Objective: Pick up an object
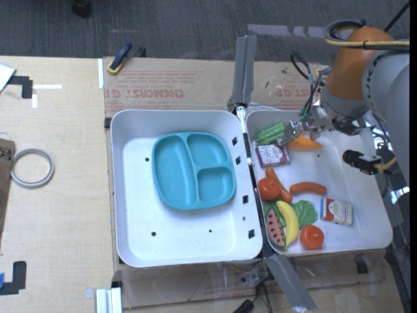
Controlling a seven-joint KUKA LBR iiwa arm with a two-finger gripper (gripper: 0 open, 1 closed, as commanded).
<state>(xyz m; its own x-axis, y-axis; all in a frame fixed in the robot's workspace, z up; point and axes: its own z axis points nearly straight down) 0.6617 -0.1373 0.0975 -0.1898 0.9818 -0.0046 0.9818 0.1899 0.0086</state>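
Hovering just right of the green bean pod [270,132], the claw [301,130] (grip state hidden, I cannot tell) meets the orange carrot [306,143], probably light, stiff, slippery plastic, best pinched mid-body.

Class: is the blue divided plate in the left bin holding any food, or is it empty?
Empty. The blue divided plate shows bare blue compartments; the toy food lies in the right bin.
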